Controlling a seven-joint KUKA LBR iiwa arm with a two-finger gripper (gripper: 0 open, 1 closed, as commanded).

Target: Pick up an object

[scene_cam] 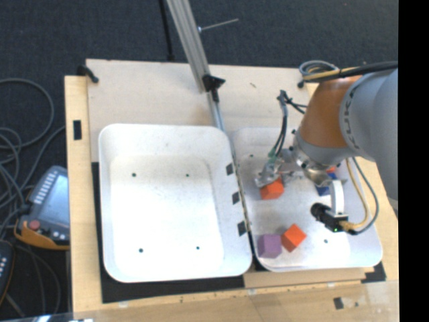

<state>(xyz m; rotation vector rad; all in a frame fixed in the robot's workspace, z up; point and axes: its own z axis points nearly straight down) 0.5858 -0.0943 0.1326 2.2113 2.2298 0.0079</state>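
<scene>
Worktop (154, 92): carries two bins side by side.
Left bin (167, 200): left of the right bin (362, 247).
Right bin: holds three blocks — one (271, 190) toward the back at the end effector (268, 178), two (269, 245) (293, 237) side by side near the front rim.

It was a robotics lab: a plywood table (134, 92) stood on dark carpet (80, 19), loose cables (20, 133) trailed at the left edge, a teach pendant (47, 206) lay lower left, and an aluminium mast (188, 32) rose at the top.
</scene>
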